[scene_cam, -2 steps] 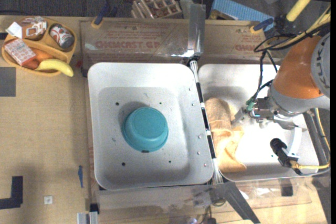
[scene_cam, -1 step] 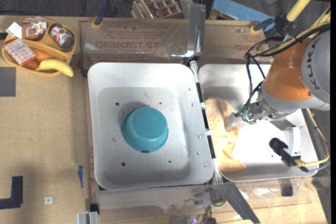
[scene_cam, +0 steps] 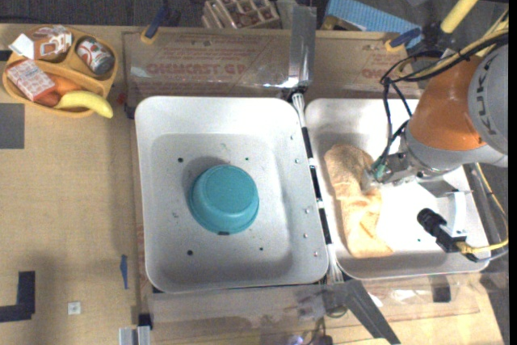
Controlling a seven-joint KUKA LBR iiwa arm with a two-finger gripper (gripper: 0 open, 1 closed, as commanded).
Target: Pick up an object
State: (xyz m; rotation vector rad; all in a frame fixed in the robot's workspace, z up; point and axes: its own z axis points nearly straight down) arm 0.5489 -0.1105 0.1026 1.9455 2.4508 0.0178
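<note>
A tan, crumpled cloth (scene_cam: 355,198) lies in the right bin (scene_cam: 452,254), along its left side, reaching from the middle of the bin toward the near wall. The pincer (scene_cam: 380,172) is low at the upper right edge of this cloth and seems to touch it; how wide it stands, and whether it has the cloth, I cannot tell. The grey arm (scene_cam: 448,121) with the orange band comes in from the right above the same bin. In the left bin (scene_cam: 161,133) a teal bowl (scene_cam: 225,199) sits upside down near the middle, well apart from the cloth. On the desk (scene_cam: 65,214), at the far left corner, a yellow tray (scene_cam: 56,73) holds a banana (scene_cam: 85,102) and some small packages.
</note>
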